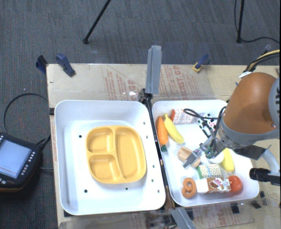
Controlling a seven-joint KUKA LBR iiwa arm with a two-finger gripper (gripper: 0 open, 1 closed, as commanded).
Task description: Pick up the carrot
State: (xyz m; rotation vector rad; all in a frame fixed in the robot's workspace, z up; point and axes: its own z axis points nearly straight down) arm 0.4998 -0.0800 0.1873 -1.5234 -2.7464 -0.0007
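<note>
Two shallow white plastic bins sit side by side on the bench. The left bin (66, 128) holds one yellow three-compartment plastic tray (116, 154). The right bin (192, 102) holds the toys: one orange plastic carrot (162, 130) lying along the left wall, one yellow banana (174, 129) just beside it, one tan bread-like piece (184, 153), one brown pretzel-shaped ring (188, 187), one red tomato (234, 183), one small yellow lemon-like piece (228, 161) and two printed cartons, one (184, 117) near the far wall and one (213, 184) near the front. The grey arm's two-finger gripper (192, 160) hovers beside the bread piece, well apart from the carrot; whether its fingers are spread or closed cannot be told.
</note>
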